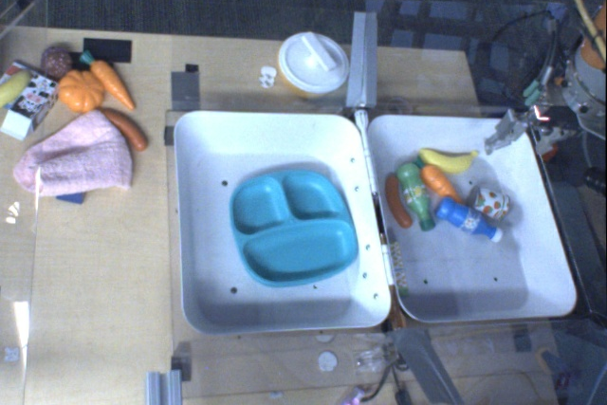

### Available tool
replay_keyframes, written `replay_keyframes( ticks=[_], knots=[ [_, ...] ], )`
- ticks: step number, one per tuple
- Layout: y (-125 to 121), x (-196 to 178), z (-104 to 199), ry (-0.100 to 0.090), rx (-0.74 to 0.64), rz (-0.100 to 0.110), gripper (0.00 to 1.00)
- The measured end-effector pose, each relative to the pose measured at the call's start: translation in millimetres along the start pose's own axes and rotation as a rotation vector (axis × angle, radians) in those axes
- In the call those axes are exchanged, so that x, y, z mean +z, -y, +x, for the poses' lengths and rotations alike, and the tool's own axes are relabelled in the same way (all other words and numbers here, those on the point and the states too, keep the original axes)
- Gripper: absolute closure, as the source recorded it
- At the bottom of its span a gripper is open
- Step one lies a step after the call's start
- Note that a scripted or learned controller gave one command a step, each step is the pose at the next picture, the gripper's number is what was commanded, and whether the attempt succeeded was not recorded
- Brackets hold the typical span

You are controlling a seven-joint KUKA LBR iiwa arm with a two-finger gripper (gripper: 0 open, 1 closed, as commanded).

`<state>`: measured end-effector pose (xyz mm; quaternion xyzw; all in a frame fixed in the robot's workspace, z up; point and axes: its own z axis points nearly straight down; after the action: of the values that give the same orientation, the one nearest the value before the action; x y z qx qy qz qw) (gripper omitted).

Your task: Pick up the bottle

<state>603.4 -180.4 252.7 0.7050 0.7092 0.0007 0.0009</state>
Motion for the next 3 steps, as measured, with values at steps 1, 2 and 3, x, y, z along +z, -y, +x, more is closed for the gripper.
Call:
replay_keyframes(
  ticks=[1,2,3],
  knots=[
    [-23,144,63,-0.001,-0.117,0.002,0.0],
    [26,164,-2,0.004,-0.219,-0.008,0.0],
    [23,151,-1,0.006,-0.222,-0.016,1.0]
  ],
)
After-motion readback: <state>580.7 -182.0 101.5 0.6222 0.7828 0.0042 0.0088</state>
